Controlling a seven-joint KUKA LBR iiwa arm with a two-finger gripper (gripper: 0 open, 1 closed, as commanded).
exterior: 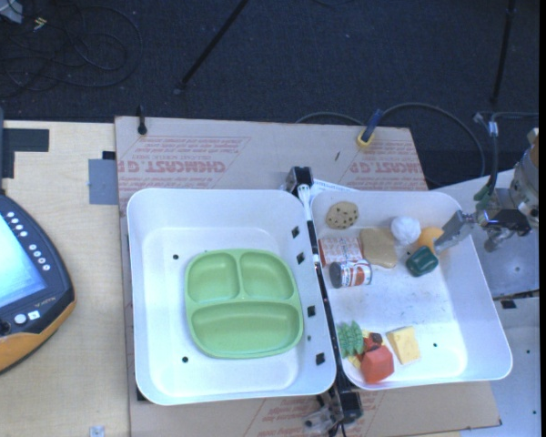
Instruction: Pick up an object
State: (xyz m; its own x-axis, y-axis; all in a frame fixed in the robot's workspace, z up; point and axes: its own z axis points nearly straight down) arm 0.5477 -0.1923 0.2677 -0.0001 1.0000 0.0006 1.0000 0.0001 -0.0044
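The right bin [478, 326] holds several small items. At its back lie a cookie [342, 214], a white ball [405, 228], an orange piece [430, 238], a dark green piece [421, 262], a tan slab [379, 247] and a small can [350, 273] on its side. At its front lie a green leafy toy [350, 338], a red block [377, 365] and a yellow wedge [403, 345]. My gripper [475, 228] hovers at the bin's back right rim, just right of the orange and green pieces. It looks open, with nothing between its fingers.
The left bin [155, 244] holds a light green divided plate [244, 300]. A tablet-like pendant [18, 280] lies at the far left of the bench. Black clips [308, 271] join the two bins along their shared wall. Cables run behind the bench.
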